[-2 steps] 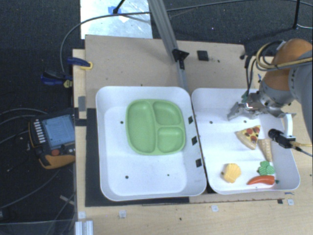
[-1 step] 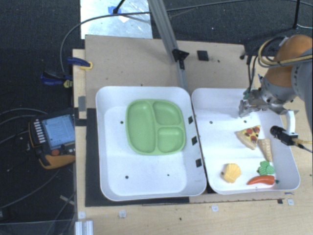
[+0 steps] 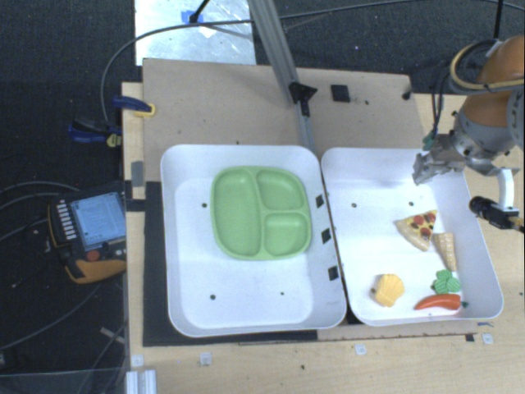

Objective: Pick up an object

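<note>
In the right bin (image 3: 369, 187) lie several toy foods: a pizza slice (image 3: 418, 226), a cone-shaped piece (image 3: 445, 249), a yellow shell-like piece (image 3: 387, 289), a green leafy piece (image 3: 447, 281) and a red chili (image 3: 437, 303). My gripper (image 3: 429, 167) hangs over the bin's upper right corner, up and a little right of the pizza slice. Nothing shows between its fingers.
The left bin (image 3: 189, 294) holds a green divided plate (image 3: 261, 212). A slanted metal pole (image 3: 275, 39) crosses above the bench at the back. Cables, clamps and a handheld controller (image 3: 90, 236) lie on the floor to the left.
</note>
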Available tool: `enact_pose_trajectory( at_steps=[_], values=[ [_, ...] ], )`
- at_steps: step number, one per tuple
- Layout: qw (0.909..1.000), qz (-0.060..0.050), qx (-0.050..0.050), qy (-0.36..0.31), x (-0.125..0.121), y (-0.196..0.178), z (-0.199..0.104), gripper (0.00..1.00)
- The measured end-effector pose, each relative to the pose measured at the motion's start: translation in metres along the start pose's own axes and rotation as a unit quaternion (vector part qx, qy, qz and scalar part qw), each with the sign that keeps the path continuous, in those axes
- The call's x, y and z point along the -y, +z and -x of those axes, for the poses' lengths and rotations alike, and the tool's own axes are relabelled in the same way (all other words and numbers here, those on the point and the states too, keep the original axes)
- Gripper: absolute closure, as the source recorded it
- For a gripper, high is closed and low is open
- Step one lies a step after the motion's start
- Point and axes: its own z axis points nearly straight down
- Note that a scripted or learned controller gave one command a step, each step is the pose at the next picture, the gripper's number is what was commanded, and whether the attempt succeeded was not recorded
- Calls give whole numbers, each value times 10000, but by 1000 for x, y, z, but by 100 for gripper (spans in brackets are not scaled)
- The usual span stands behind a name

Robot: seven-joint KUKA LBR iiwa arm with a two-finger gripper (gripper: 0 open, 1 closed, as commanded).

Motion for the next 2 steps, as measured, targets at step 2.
enact_pose_trajectory(
  at_steps=[2],
  values=[
    [10000,2,-2,4,8,-101,1,100]
  ],
)
